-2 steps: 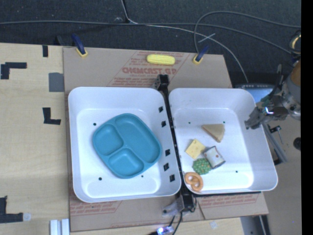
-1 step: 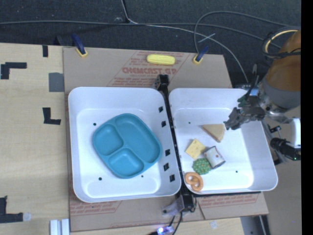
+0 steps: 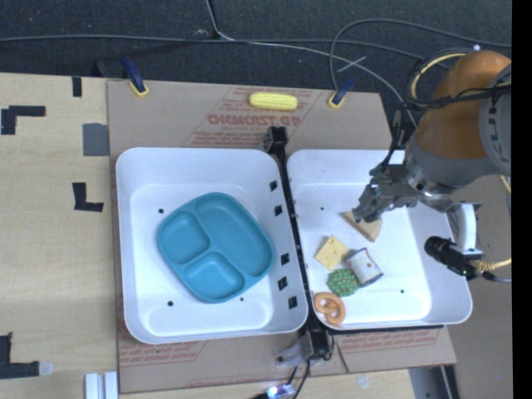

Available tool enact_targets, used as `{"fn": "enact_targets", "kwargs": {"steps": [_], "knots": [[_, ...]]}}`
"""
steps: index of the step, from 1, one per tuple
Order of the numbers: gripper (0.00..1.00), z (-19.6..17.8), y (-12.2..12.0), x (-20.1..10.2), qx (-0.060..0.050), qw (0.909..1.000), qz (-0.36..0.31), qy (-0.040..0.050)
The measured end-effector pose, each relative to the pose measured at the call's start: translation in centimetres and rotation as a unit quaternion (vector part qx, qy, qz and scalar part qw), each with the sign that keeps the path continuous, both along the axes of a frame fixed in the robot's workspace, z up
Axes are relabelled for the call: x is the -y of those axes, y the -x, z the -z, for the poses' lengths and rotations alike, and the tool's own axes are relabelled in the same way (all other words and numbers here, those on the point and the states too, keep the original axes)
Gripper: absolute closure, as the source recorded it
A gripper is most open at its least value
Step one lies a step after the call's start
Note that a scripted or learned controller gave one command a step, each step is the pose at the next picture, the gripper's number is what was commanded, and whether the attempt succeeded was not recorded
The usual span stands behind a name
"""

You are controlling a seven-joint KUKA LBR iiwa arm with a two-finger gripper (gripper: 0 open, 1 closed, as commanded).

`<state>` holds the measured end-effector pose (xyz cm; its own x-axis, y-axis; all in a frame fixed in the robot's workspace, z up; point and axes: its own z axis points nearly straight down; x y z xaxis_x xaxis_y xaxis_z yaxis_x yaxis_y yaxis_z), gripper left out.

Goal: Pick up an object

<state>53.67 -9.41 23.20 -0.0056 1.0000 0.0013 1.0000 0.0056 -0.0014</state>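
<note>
Five small food toys in the right bin (image 3: 432, 306); jaws' state (image 3: 366, 215) unclear.

Gripper (image 3: 366, 215) sits low in right bin (image 3: 416, 302), touching tan bread-like slice (image 3: 365, 226). Nearby: yellow cheese wedge (image 3: 332, 253), small silver can (image 3: 363, 267), green broccoli-like piece (image 3: 342, 283), pretzel (image 3: 329, 307). Left bin (image 3: 137, 223) has blue divided plate (image 3: 214, 246). Yellow corn cob (image 3: 273, 100) lies on cardboard (image 3: 224, 119) behind bins.
</note>
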Motion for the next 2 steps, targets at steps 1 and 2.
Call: {"fn": "enact_targets", "kwargs": {"steps": [1,2], "knots": [[1.0,-0.8,-1.2,-5.4,0.0,1.0,-0.001,0.0],[1.0,-0.1,-1.7,-11.5,0.0,1.0,-0.001,0.0005]]}}
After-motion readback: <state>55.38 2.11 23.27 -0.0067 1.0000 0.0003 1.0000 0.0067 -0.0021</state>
